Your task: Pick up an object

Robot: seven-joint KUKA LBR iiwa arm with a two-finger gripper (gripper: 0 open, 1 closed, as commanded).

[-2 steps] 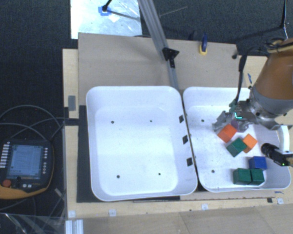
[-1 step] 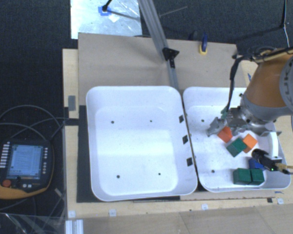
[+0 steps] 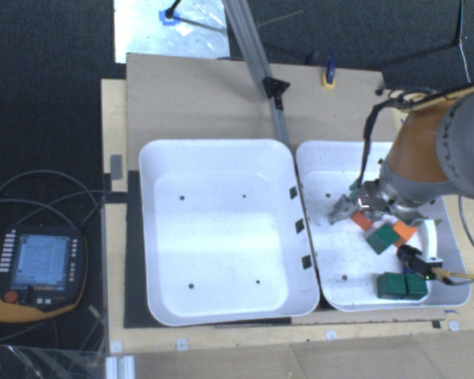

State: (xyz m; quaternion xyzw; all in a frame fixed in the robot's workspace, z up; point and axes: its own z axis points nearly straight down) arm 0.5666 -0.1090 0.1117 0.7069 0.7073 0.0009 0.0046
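While the grey arm [image 3: 446, 144] with its orange band reaches in over the right bin [image 3: 325, 172], the claw [image 3: 355, 209] hangs low inside that bin, near its middle; its metal parts are a small blurred cluster, and whether they are spread or closed cannot be told, nor does anything show clearly between them. Just beside the claw, toward the bin's near wall, lies a small orange block [image 3: 362, 220], touching or almost touching the claw's tip. Next to that block, farther from the claw, sits a green block [image 3: 381, 238], tilted, its long axis running diagonally from the near left to the far right of the bin. A second orange piece [image 3: 404, 231] peeks out just beyond the green block on the arm's side. Farther still from the claw, against the bin's near right corner, rests a dark green block [image 3: 402, 286], its long axis roughly along the near wall, with a black fitting [image 3: 411, 258] and yellow cable just above it. Left of the claw, across the shared rims, the left bin [image 3: 221, 152] shows bare white floor. Both bins rest on the pale tabletop [image 3: 205, 93].
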